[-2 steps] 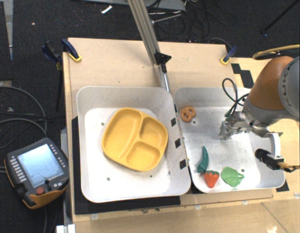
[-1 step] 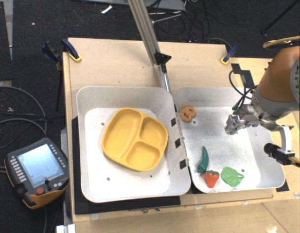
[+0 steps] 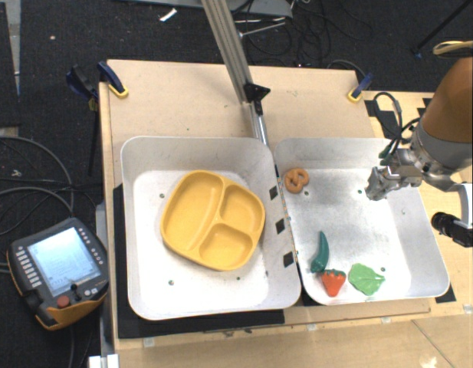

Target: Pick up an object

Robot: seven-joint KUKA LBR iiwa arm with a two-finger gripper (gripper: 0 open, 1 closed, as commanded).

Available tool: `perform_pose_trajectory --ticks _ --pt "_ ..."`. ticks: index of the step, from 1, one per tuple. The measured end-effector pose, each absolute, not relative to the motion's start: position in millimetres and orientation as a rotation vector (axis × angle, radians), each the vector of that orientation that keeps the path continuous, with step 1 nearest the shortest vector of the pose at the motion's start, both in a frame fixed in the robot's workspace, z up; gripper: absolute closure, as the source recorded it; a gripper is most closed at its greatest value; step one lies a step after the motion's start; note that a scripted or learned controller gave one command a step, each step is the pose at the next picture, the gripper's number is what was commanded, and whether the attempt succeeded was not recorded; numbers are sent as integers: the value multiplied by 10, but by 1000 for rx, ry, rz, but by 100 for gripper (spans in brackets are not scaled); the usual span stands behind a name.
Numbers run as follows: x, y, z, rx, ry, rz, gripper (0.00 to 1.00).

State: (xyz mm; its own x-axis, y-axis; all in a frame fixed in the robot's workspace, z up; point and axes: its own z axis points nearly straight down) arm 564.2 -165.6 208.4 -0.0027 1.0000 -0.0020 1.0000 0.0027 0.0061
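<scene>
1. The end effector point(image 3: 376, 186) hangs over the far right part of the right bin point(image 3: 420, 240), with bare bin floor under it. It has hold of nothing; how far it is open I cannot tell, as it is too small and dark to read.

2. Nothing is picked up yet. The candidates lie in the right bin: a small brown pretzel point(image 3: 296, 180) at the far left corner, close to the bin wall, and a cluster at the near edge made up of a teal pepper point(image 3: 320, 253), a red strawberry point(image 3: 333, 281) and a green leaf-shaped piece point(image 3: 366, 279).

3. The pretzel is well apart from the end effector, to its left, at about the same depth. The near cluster is also well apart, nearer to the camera.

4. The pepper is the one clearly elongated piece. Its long axis runs near to far, with a slight curve and its thin tip pointing far. A grip across its narrow width looks the most sensible.

5. The strawberry touches or nearly touches the pepper's near end, and the leaf lies just beside it. That crowding could spoil a grasp there.

6. The left bin point(image 3: 144, 205) holds a yellow divided plate point(image 3: 213, 219) resting tilted.
</scene>
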Motion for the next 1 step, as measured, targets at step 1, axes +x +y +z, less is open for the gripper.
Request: perform_pose_trajectory --ticks 1 --pt "5653 -1185 2164 2212 2230 4 100"
